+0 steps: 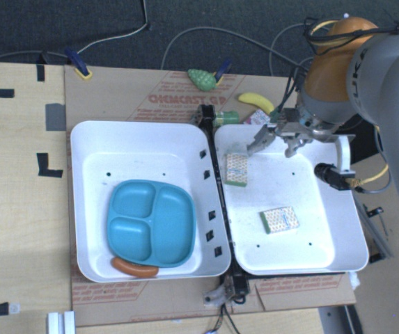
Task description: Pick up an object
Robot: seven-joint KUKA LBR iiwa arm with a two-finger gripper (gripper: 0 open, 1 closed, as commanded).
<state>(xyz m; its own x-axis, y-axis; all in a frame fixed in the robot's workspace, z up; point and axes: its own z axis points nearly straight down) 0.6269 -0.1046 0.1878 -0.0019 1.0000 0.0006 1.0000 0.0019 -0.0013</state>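
My gripper hangs over the far edge of the right bin, its two fingers spread open with nothing between them. A small patterned box with a green edge lies just below and left of the fingers, near the bin's left wall. A second patterned packet rests flat in the middle of the right bin. In the left bin sits a blue divided plate, with an orange sausage-shaped toy at its near edge.
Beyond the bins, on the cardboard, lie a yellow banana and a green toy. Black clips mark the wall between the bins. Cables run across the dark floor at the back.
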